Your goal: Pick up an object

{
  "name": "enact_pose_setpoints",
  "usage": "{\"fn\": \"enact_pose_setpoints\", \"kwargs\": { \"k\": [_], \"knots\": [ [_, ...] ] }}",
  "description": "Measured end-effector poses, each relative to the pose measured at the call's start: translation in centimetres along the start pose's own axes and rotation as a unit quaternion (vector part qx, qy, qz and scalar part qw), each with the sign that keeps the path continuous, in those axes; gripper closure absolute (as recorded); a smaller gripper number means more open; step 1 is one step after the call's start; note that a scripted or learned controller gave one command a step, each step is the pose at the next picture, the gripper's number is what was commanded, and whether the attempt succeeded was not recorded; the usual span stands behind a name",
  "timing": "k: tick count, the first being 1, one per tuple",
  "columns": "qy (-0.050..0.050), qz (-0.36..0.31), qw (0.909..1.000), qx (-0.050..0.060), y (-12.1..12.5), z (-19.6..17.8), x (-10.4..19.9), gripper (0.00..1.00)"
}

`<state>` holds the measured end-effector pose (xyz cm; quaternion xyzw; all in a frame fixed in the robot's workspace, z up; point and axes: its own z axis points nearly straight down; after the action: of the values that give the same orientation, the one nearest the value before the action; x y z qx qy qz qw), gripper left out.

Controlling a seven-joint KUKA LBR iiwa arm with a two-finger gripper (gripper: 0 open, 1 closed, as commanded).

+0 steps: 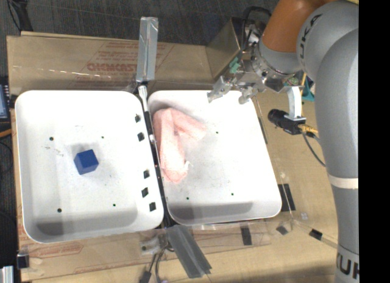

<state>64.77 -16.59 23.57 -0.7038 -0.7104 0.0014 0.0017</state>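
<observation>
A blue cube sits in the left bin; a folded pink cloth lies in the right bin. The gripper hovers spread and empty over the far rim, pre-grasp; next, descend onto the cloth.

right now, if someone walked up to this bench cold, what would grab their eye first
Probably the big grey arm with its orange band, reaching in from the right with its gripper open above the far edge of the right bin. Next, the pink cloth lying crumpled against that bin's left wall. Then the small blue cube, alone on the floor of the left bin.
</observation>
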Motion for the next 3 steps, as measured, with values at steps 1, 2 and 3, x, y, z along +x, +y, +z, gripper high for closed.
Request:
{"fn": "enact_pose_setpoints", "kwargs": {
  "k": [1, 2, 3],
  "knots": [
    [0.0, -0.046, 0.999, 0.001, -4.4, 10.9, 6.4, 0.0],
    [-0.001, -0.105, 0.9945, -0.002, 1.0, 14.2, 6.5, 0.0],
    [0.0, -0.051, 0.9987, -0.001, 1.0, 12.9, 3.6, 0.0]
  ]
}}
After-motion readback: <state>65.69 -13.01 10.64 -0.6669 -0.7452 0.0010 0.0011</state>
